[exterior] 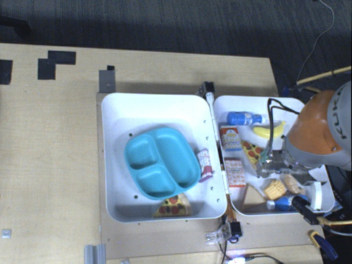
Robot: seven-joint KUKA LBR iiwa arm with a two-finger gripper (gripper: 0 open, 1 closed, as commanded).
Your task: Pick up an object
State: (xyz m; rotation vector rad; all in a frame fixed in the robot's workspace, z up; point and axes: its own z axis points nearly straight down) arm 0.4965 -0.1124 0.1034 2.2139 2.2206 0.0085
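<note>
The arm (324, 128) hangs over the right bin (242, 209), its gripper (270, 168) low among the clutter; whether it is apart or together I cannot tell. Beside it lie a banana (268, 131), a bottle (245, 117) and a cracker (275, 189). The left bin (115, 147) holds a blue tray (162, 161).

bins (113, 147): smooth white plastic, slight sheen | divided plate (162, 161): glossy blue plastic | bench (49, 164): matt pale wood look | floor (165, 15): dark rough carpet | bottle (243, 117): shiny blue plastic | arm band (313, 126): smooth orange
</note>
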